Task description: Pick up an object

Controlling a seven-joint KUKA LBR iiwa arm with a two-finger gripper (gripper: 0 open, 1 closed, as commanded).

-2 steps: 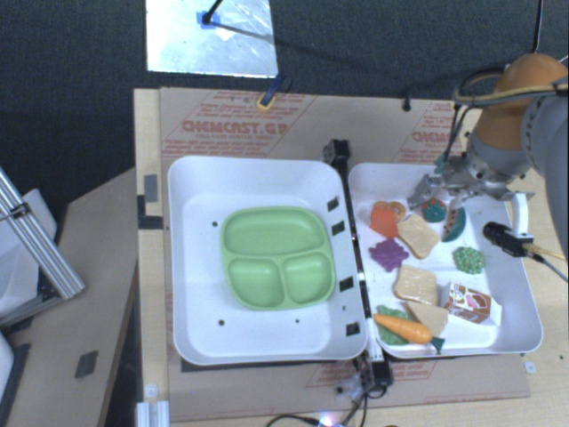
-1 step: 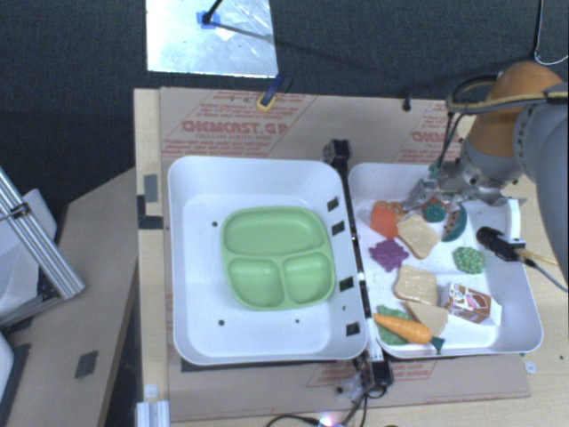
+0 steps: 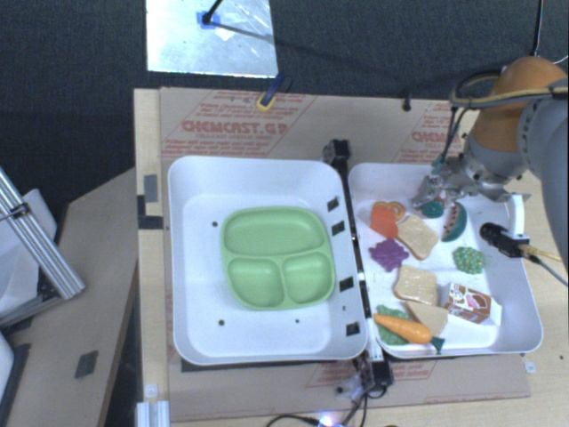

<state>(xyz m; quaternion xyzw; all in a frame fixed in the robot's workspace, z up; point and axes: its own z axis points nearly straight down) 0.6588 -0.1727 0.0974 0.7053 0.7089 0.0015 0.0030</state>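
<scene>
My hand: my hand (image 3: 434,192) hangs low over the top end of the right bin (image 3: 526,320), as the view shows it. It sits at the end of my grey arm (image 3: 542,145), which reaches in from the view's right.
State of my hand: I cannot tell whether it is apart or together. I see nothing clamped in it.
Thing to pick: a teal round piece (image 3: 432,209) lies on the bin floor just below my hand. I cannot tell whether the two touch.
Right of the teal piece: a watermelon slice (image 3: 454,221) lies close by, red face with a green rind.
Left of the teal piece: an orange piece (image 3: 386,218) lies near the bin's left wall.
Between those two, lower: a toast slice (image 3: 417,237) lies flat, its corner just beside the orange piece.
Middle of the bin: a purple grape bunch (image 3: 388,254) lies on the left and a green knobbly piece (image 3: 468,259) on the right, well apart.
Lower down: a second toast slice (image 3: 416,285) lies flat, with a bread wedge (image 3: 430,317) just below it and a small printed carton (image 3: 468,302) to their right.
Bottom left corner: a carrot (image 3: 403,328) lies slanted, touching the bread wedge.
Left bin: the left bin (image 3: 182,238) holds a green divided plate (image 3: 274,256), lying flat near its middle.
Desk: both bins sit side by side on the desk (image 3: 222,127), on a pale board with red print.
</scene>
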